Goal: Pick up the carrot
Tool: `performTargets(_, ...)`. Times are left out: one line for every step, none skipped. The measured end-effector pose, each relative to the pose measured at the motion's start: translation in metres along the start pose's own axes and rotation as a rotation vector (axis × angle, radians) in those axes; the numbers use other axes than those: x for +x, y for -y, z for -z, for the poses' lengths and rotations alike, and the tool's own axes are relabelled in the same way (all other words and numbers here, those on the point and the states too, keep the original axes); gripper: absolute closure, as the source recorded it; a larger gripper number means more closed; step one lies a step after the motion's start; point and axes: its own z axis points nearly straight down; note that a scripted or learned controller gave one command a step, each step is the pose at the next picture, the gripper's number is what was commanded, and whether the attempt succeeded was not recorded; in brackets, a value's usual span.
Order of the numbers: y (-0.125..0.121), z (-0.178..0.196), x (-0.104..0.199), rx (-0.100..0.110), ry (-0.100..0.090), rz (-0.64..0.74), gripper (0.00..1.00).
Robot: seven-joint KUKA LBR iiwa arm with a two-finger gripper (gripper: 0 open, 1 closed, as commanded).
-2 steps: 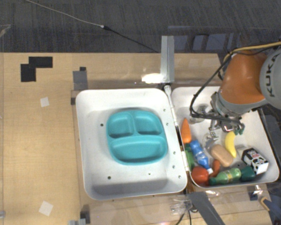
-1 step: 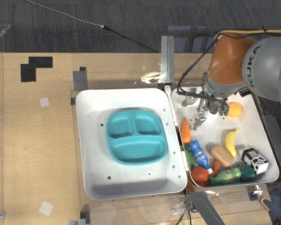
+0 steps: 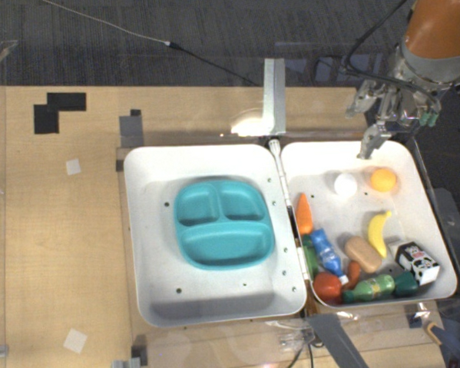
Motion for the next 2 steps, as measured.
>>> performTargets(0.064, -0.038, 0.05, 0.0, -0.015, -0.123, 0.0)
performTargets(0.081, -0.093, 0.011, -0.001, -0.018, -0.159, 0.0)
